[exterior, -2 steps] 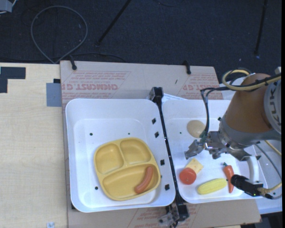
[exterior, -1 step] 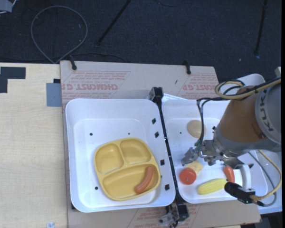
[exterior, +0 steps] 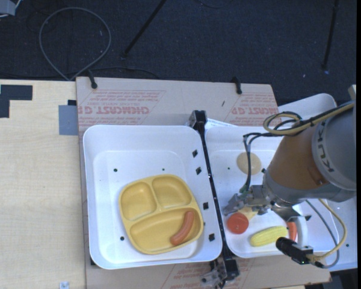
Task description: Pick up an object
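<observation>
My gripper [exterior: 245, 205] hangs low over the right bin [exterior: 228, 149], near its front left part, with the orange-banded arm [exterior: 295, 161] above it. A red round object [exterior: 237, 223] lies just below the gripper, touching or almost touching it. A small pale yellow thing [exterior: 248, 212] shows right under the gripper; what it is stays unclear. A yellow corn cob [exterior: 268, 236] lies to the right of the red object. A tan disc [exterior: 248, 163] rests farther back in the same bin.
The left bin [exterior: 102, 161] holds a yellow divided plate [exterior: 138, 200] with a brown sausage [exterior: 183, 227] in its front compartment. A black divider [exterior: 206, 179] separates the bins. A red-and-white object [exterior: 293, 229] and cables [exterior: 328, 245] sit by the right bin's front right.
</observation>
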`<act>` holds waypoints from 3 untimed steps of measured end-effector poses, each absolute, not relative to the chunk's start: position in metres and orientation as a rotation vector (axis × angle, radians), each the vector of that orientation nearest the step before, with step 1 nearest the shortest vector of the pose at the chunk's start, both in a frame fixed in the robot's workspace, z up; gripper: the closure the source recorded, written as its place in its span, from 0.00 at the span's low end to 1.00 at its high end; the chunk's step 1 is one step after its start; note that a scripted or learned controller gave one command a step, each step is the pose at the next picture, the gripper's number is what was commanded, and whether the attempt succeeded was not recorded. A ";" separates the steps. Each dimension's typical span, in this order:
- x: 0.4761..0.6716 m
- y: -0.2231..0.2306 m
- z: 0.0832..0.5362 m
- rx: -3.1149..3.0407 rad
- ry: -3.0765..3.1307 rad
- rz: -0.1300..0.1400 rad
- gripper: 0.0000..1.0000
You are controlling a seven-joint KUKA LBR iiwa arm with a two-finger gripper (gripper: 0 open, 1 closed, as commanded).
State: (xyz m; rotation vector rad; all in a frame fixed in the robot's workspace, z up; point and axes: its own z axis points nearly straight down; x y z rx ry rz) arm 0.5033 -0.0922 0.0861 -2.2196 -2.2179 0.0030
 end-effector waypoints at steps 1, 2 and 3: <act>0.504 -0.094 0.098 -2.227 -2.215 0.001 1.00; 0.501 -0.096 0.160 -2.222 -2.222 -0.002 1.00; 0.508 -0.096 0.222 -2.222 -2.225 -0.004 1.00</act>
